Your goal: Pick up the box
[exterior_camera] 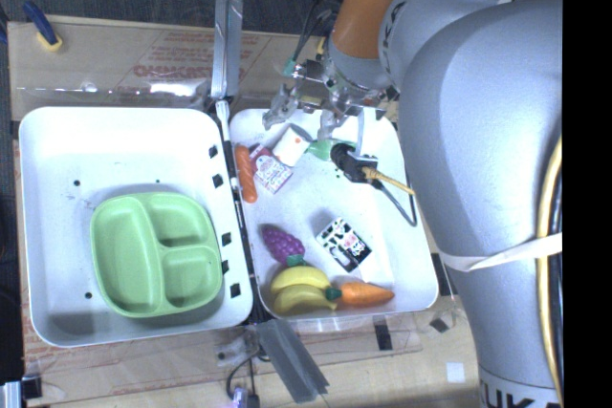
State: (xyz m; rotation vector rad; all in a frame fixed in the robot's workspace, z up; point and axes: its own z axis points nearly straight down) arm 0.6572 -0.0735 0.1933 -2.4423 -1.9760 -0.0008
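Single fixed cam above bench, angled down, both white bins [38,205] in frame, arm [478,110] entering from right

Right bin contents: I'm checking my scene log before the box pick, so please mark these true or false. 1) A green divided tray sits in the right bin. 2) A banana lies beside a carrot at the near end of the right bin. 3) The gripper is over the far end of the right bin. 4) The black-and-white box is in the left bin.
1) False. The green divided tray sits in the left bin.
2) True. The banana lies beside the carrot in the right bin.
3) True. The gripper is there.
4) False. The black-and-white box lies in the right bin.
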